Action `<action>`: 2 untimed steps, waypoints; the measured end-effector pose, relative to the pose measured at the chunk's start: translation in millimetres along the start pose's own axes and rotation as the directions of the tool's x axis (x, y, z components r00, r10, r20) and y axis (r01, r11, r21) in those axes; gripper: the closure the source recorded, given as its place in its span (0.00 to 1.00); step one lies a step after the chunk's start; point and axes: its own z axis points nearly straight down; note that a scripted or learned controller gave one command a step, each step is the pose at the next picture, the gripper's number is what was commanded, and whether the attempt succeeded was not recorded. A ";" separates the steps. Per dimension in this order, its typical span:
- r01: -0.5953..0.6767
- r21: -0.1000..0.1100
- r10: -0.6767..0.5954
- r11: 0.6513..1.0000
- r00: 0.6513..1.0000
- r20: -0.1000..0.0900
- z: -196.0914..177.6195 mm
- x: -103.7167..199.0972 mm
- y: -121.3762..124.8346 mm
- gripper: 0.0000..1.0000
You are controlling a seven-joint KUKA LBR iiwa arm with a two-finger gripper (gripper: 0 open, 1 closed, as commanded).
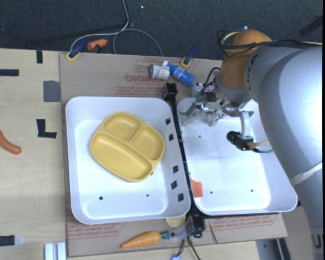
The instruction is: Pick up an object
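Note:
A yellow divided plate (pixel 127 145) lies in the left bin (pixel 78 199), tilted toward the right wall. A small orange-red piece (pixel 196 188) rests at the lower left of the right bin (pixel 233 191). My gripper (pixel 205 110) hangs over the far left corner of the right bin, close to the divider between the bins. The grey arm with its orange band (pixel 244 42) covers the right side of that bin. Nothing shows between the gripper's metal parts from this angle.
A toy carrot (pixel 143 239) lies on the cardboard in front of the bins. An orange sausage (pixel 6 141) sits on the bench at far left. A blue and white bottle (pixel 172 72) and clamps (pixel 86 46) lie behind the bins. Black clips (pixel 176 169) line the divider.

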 end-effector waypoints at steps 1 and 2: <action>-0.008 0.006 0.008 1.000 1.000 -0.009 -0.6 -134.3 -1.7 0.00; 0.002 -0.005 -0.002 1.000 1.000 0.004 -2.2 -86.3 -25.0 0.00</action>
